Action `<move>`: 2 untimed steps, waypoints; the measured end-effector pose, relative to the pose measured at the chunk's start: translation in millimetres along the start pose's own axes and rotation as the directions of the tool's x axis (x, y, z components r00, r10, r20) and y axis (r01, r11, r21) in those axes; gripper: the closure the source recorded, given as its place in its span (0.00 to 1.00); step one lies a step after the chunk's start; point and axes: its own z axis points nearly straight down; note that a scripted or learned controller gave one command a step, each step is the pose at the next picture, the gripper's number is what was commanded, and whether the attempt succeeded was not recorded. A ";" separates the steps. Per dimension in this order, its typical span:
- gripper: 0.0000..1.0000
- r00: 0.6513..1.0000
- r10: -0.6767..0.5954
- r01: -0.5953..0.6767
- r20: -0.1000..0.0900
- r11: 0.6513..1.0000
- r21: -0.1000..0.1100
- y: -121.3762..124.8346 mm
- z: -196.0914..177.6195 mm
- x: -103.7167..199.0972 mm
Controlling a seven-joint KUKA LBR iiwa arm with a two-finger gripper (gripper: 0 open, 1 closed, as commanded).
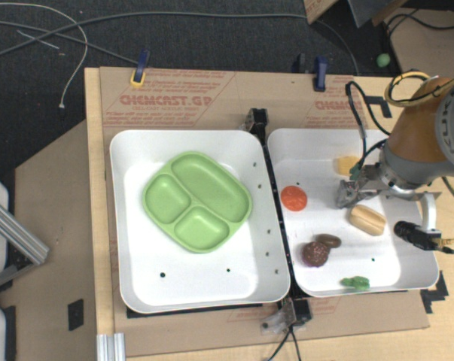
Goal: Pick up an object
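Observation:
The right bin (317, 145) holds several small items: an orange-red round piece (293, 198), a tan bread-like roll (367, 219), a yellow block (347, 164), a dark brown lump (318, 250) and a small green piece (355, 282). My gripper (352, 193) is low in that bin, between the yellow block and the tan roll, just above the roll's left end. Nothing shows between its fingers.
The left bin (132, 262) holds a green divided plate (197, 201). Cables loop over the arm (418, 141) at the right. Blue clamps (141, 66) hold the cardboard sheet at the back. A black divider bracket (257, 119) sits between the bins.

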 end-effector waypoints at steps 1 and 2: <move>1.00 1.000 0.001 -0.001 0.001 1.000 -0.003 0.5 -12.6 -0.3; 1.00 1.000 0.000 0.000 0.003 1.000 -0.005 -1.9 -55.3 1.5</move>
